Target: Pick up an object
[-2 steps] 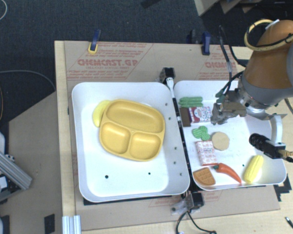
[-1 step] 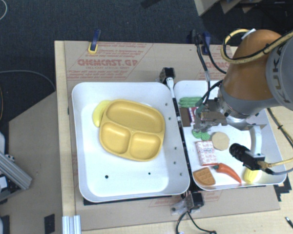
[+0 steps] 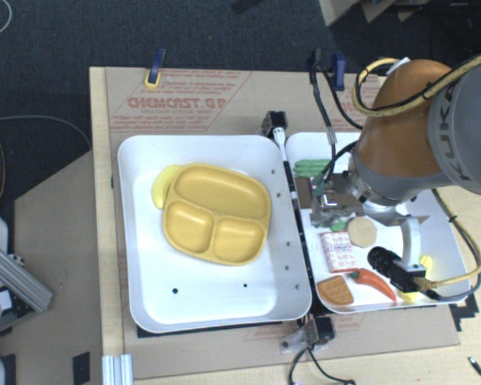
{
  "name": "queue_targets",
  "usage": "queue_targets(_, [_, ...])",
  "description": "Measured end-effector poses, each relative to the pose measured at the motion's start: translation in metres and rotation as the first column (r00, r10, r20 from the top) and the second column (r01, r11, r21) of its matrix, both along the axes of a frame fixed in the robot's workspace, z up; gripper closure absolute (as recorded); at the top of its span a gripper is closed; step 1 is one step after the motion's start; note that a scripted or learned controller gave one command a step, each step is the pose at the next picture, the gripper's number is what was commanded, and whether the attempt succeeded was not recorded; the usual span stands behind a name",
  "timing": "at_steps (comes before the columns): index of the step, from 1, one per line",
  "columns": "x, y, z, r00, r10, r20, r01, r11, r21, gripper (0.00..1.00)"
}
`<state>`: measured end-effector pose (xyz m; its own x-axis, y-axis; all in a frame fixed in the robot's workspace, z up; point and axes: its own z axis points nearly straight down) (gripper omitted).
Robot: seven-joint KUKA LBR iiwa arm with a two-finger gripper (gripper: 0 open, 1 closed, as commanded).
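two white bins (image 3: 136,215) on cardboard-topped bench (image 3: 184,95)

Right white bin (image 3: 453,239): its middle and upper part lie hidden under the grey and orange arm (image 3: 409,135).
Green object (image 3: 311,168): partly covered by the arm, right of centre; its kind cannot be told.
Small red-and-white packet (image 3: 337,252): print too small to read.
Pale yellow flat piece (image 3: 162,184): mostly hidden beneath the yellow divided plastic tray (image 3: 216,212).
Arm: cut off by the frame's right edge.
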<state>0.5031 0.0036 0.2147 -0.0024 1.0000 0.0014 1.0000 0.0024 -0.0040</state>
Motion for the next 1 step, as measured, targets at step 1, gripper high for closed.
queue_targets(1, [0.0057,-0.0125,0.0082,1.0,-0.003,0.006,0.003,1.0,-0.002,1.0])
